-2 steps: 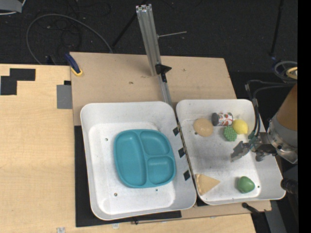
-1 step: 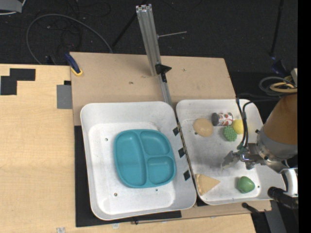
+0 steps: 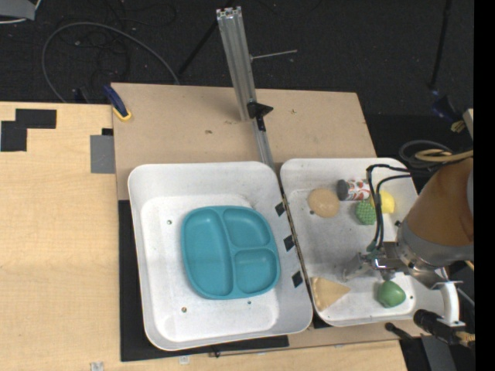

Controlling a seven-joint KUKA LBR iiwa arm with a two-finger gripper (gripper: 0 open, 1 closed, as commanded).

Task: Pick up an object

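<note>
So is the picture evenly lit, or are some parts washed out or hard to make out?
In the camera view, the white bins look bright, almost washed out; the floor behind is nearly black; the teal divided tray is crisp; the hand looks small and murky.

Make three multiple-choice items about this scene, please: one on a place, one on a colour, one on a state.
1. Where does the divided tray lie?
A. left bin
B. right bin
C. on the bare bench

2. What colour is the tray?
A. red
B. teal
C. black

3. How does the tray lie?
A. flat, open side up
B. upside down
C. standing on its edge

Answers:
1 A: the tray rests in the left bin, away from the gripper over the right bin.
2 B: its surface is teal.
3 A: its three compartments face up.
</note>
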